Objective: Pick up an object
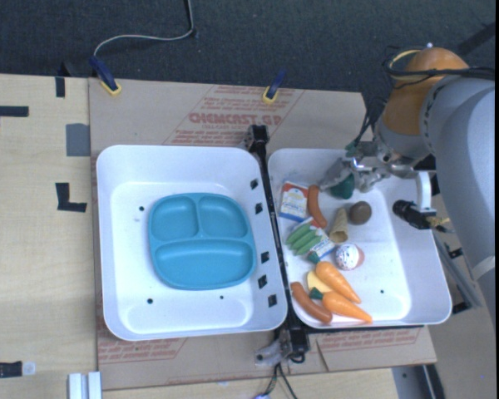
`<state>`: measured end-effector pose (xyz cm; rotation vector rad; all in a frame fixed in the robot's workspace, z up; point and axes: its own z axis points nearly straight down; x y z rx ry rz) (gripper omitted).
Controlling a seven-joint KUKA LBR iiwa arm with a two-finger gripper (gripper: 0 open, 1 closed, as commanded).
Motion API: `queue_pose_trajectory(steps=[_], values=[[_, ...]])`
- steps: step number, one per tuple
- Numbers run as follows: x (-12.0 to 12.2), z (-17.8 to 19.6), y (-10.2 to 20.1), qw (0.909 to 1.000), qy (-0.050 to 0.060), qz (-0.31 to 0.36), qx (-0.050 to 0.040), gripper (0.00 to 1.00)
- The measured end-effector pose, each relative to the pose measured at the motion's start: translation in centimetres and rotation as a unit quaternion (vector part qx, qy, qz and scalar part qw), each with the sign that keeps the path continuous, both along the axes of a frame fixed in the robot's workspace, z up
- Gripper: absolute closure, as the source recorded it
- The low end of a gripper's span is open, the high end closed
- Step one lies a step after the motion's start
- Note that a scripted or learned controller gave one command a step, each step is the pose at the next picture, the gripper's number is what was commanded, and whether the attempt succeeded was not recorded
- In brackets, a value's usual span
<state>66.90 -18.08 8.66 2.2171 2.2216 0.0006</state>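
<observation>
While arm reaches from rt, pincer hovers over right bin.

Arm reaching in from three o'clock, tool low at the wrist end

The grey arm enters the camera view at the three o'clock side, its broad curved body running from about four o'clock up toward two o'clock. An orange band rings it above the wrist, near one o'clock of the arm's visible mass. From the band the wrist turns toward nine o'clock and ends in the tool, a cluster of silvery metal parts pointing down and leftward. A dark cable fitting juts from the arm at its seven o'clock side.
</observation>
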Motion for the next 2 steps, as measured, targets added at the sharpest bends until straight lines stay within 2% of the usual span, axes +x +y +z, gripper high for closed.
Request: queue_pose_trajectory(steps=[1,2], values=[[0.0,-0.1,5.3,1.0,0.0,0.0,0.0007,0.0],[0.0,1.0,5.2,1.0,0.0,0.001,-0.0003,1.0]])
